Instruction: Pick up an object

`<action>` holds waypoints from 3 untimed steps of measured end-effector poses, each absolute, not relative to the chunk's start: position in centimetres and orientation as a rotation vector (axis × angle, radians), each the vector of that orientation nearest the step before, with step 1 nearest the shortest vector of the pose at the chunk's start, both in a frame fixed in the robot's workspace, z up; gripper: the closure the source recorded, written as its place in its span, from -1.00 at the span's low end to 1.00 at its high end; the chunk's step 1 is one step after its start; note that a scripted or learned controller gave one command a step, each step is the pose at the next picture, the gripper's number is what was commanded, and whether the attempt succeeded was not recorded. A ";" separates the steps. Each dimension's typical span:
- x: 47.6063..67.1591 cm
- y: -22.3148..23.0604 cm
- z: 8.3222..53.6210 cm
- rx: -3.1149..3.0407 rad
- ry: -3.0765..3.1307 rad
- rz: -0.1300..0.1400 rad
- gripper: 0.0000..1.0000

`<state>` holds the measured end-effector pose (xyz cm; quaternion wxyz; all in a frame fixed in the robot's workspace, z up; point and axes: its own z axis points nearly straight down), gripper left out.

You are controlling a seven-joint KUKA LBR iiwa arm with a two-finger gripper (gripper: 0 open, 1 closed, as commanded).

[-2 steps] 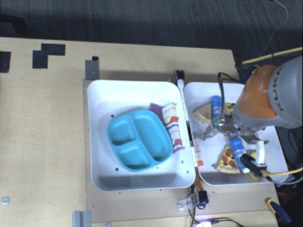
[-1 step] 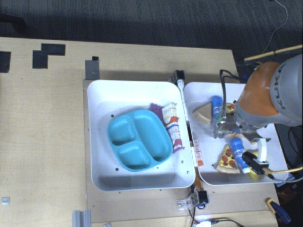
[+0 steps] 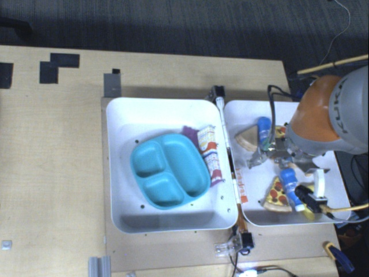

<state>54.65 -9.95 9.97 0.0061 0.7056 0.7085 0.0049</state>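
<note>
My gripper (image 3: 268,154) hangs low over the middle of the right bin (image 3: 249,212), under the grey wrist with its orange band. Just left of it lies a beige wedge (image 3: 248,137), and an upright blue cylinder (image 3: 263,127) stands behind it. A pizza slice toy (image 3: 277,196) lies toward the bin's front, with a small blue piece (image 3: 288,180) right beside it. I see nothing clearly held, and the wrist hides part of the bin's right side.
The left bin (image 3: 118,172) holds a turquoise divided plate (image 3: 170,171), a white and red tube (image 3: 210,154) along its right wall, and a purple scrap (image 3: 190,133) behind the plate. Black tape marks (image 3: 57,67) sit on the bench at far left.
</note>
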 end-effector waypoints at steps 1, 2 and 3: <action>55.5 -8.3 8.8 2.213 2.220 0.007 -1.00; 55.7 -8.3 10.0 2.208 2.220 0.015 1.00; 55.7 -8.3 10.0 2.208 2.220 0.015 -1.00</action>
